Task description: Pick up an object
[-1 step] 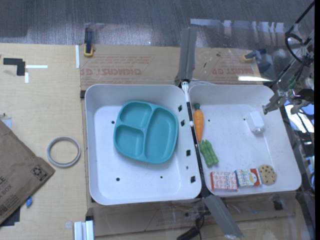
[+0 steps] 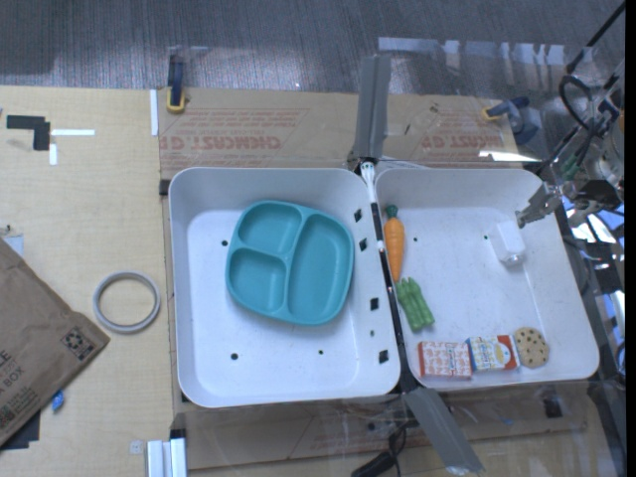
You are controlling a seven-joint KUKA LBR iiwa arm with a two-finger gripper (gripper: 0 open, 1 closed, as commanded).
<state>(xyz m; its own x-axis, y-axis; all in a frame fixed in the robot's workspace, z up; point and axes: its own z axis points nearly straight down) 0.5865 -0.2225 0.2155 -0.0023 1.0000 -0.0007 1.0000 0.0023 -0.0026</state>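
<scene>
Two white bins sit side by side on the table [image 2: 79,197]. The left bin [image 2: 199,366] carries a teal divided plate [image 2: 290,262], lying flat near the bin's middle, with its single long compartment toward 3 o'clock and its two smaller ones toward 9 o'clock.

The right bin [image 2: 556,296] holds the smaller things. An orange carrot [image 2: 395,244] lies along the bin's 9 o'clock wall, its green top pointing to 12 o'clock. Just past its tip, toward 6 o'clock, lies a green vegetable piece [image 2: 414,303], close to the carrot; whether they touch cannot be told. Along the 6 o'clock wall runs a row: a red-and-white box [image 2: 444,359], a second small printed box [image 2: 493,353] right beside it, and a round cookie [image 2: 532,347] at the 3 o'clock end. A small white block [image 2: 510,245] lies alone in the bin's 2 o'clock part, well apart from the rest.

The hand [image 2: 535,209] hangs at the right bin's 2 o'clock corner, near its rim, at 1 o'clock from the white block. Nothing is seen in its grasp, and whether it is spread or pressed together cannot be told at this size.

Outside the bins, a roll of tape [image 2: 126,300] lies flat on the table at 9 o'clock from the left bin, and a brown cardboard box [image 2: 40,351] lies near it toward 8 o'clock.
</scene>
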